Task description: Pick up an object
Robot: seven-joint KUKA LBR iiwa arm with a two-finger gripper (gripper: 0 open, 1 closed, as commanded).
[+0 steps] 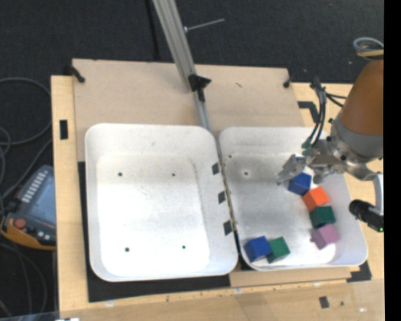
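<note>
Several small cubes lie in the right bin (254, 179). A blue cube (299, 184) sits near the bin's right side, and my gripper (303, 172) hangs right over its upper edge, partly covering it. Just below it in a column are an orange cube (316, 198), a dark green cube (322, 216) and a purple cube (325, 235). A second blue cube (257, 247) and a green cube (279, 248) rest side by side at the bin's front edge. The arm's orange band (364, 105) rises at the right.
The left bin (154, 199) adjoins the right one along a central divider (224, 192). A slanted metal rail (180, 39) comes down from the top to the bins' back edge. Cables and a pendant (30, 206) lie off the bench at left.
</note>
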